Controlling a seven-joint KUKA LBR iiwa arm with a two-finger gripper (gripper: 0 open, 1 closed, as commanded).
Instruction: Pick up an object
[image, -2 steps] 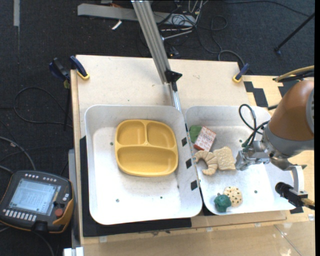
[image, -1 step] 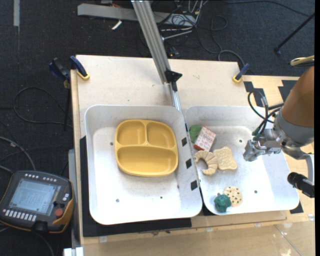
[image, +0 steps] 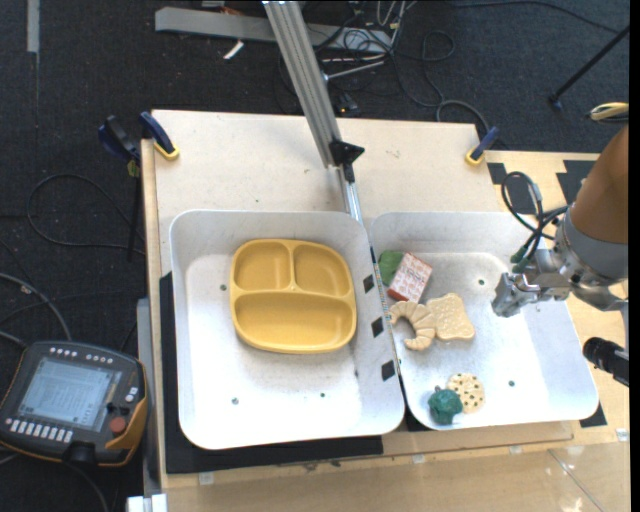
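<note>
The right bin holds several small items near its left side: a red and white packet with a green piece beside it, a tan croissant-like piece, a beige flat piece, a spotted cookie and a dark green lump. My gripper hangs over the right part of this bin, to the right of the beige piece and apart from it. Nothing shows between its tips.
The left bin carries a yellow divided tray. A grey metal pole slants down to the wall between the bins. Yellow clamps sit at the bench's back corners. A teach pendant lies at lower left.
</note>
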